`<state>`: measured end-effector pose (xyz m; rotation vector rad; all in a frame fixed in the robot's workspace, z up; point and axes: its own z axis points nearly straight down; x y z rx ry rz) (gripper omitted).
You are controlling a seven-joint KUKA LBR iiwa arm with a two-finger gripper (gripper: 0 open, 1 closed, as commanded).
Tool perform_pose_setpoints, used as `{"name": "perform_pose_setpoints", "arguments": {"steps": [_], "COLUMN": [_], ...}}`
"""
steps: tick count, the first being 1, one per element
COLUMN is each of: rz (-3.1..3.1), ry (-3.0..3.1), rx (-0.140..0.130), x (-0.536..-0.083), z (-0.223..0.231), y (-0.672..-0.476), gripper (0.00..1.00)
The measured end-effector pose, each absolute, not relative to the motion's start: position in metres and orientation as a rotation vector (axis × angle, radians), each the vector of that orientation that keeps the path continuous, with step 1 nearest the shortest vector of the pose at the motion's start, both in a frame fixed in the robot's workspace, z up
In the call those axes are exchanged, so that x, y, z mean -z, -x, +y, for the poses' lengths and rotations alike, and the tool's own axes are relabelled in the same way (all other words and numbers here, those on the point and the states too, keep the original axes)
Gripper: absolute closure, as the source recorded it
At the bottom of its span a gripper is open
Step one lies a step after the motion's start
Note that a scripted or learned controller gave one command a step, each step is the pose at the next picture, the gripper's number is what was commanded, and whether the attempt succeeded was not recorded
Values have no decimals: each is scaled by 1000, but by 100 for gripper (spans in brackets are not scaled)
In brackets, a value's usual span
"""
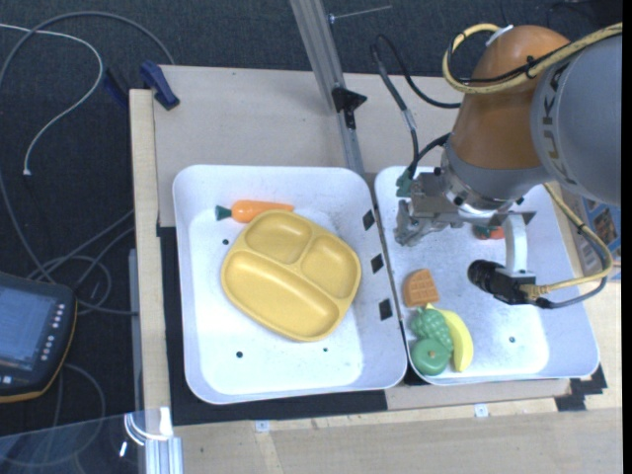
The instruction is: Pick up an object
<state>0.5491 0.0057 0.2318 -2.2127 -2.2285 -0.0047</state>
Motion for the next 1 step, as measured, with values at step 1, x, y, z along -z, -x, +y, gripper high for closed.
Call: {"name": "perform_pose_setpoints", "arguments": {"steps": [1], "rz": [-2227], "ry": [2212], "rx": [3], "x": [-230], "z": [54], "y": [-546], "gripper": [100]}}
